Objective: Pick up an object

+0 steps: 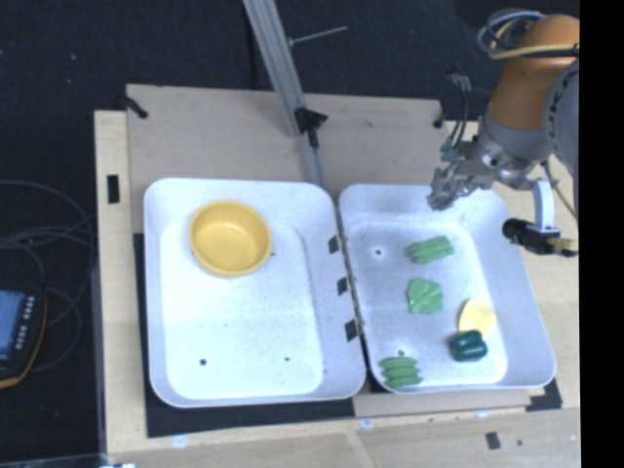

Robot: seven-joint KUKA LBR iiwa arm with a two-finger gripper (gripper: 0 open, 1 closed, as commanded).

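- You are looking at the arm [526, 96] reaching in from the right, its gripper [441, 197] hanging over the far edge of the right bin [522, 310].
- The jaws are too blurred to read; you cannot tell whether they are released or clenched, and nothing is showing between them.
- Five things are lying in the right bin: a green piece [430, 251] nearest the gripper, a green leaf shape [424, 295] below it, a yellow piece [476, 315], a dark green block [468, 346] touching it, and a green pod [400, 369] by the near rim.
- A yellow bowl [230, 239] is sitting in the left bin [244, 359].
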